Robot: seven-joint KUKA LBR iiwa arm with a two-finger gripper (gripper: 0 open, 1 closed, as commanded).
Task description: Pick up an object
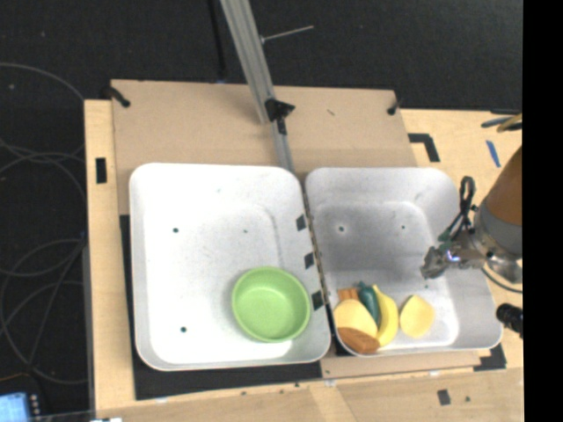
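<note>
Nothing had been picked up, as far as could be judged: every object lay in a bin, and the whole grasp was left to do. Taking the divider [308, 244] between the two bins as landmark, the green bowl [271, 302] sat just left of it, toward the near edge of the left bin [176, 200], with bare white floor behind it and to its left. Just right of the divider, packed into the near corner of the right bin [369, 192], lay a cluster: a brown-and-orange piece [355, 331], a dark green piece [369, 302], a banana [385, 316] and a lemon [417, 316], touching or nearly so, and close to the bin's walls. Farther right, above the lemon and apart from it, hung the tool [437, 260], low over the bin; whether it was open I cannot tell, but nothing appeared in it. Open floor lay behind the cluster, so the lemon, outermost, looked the easiest target.
</note>
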